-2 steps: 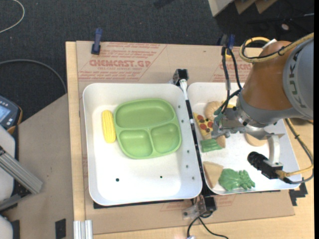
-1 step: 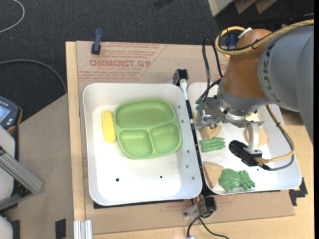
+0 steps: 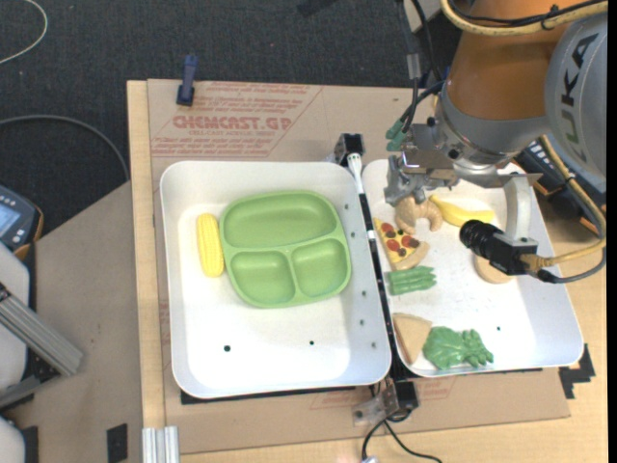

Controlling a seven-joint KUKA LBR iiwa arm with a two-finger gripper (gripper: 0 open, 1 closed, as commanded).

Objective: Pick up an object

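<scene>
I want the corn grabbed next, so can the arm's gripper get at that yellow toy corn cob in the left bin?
Probably yes: the yellow toy corn cob lies uncovered beside the green divided plate, open from above. The gripper sits over the right bin.

Bench top w/ brown cardboard sheet [image 3: 241, 123], red print on it. Two white bins side by side on sheet: left bin [image 3: 193, 345], right bin [image 3: 540, 336]. Blue clip [image 3: 186, 80] at sheet's far edge.
</scene>
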